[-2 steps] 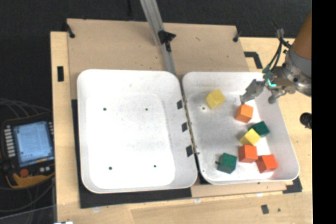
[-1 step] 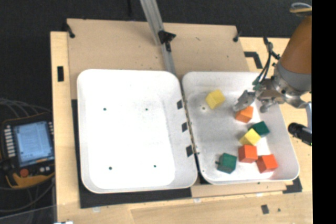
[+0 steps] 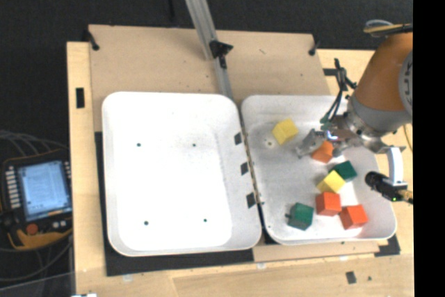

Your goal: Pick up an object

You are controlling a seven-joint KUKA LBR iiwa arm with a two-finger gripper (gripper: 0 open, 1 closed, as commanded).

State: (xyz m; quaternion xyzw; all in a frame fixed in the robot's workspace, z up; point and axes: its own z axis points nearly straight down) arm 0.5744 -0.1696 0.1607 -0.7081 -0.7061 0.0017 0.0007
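Note:
The right bin (image 3: 278, 170) holds several small blocks. A yellow block (image 3: 284, 131) lies near its upper left. An orange block (image 3: 322, 152) sits directly under my gripper (image 3: 317, 143), which reaches down into the bin from the right; I cannot make out whether it touches the block. Below that lie a green block (image 3: 345, 170), a second yellow block (image 3: 333, 181), two orange-red blocks (image 3: 328, 203) (image 3: 354, 216) and a dark green block (image 3: 301, 215).
The left bin (image 3: 170, 174) stands beside the right one, with a metal rail (image 3: 201, 14) slanting down to the gap between them. A handheld control pendant (image 3: 40, 191) lies off the bench's left edge.

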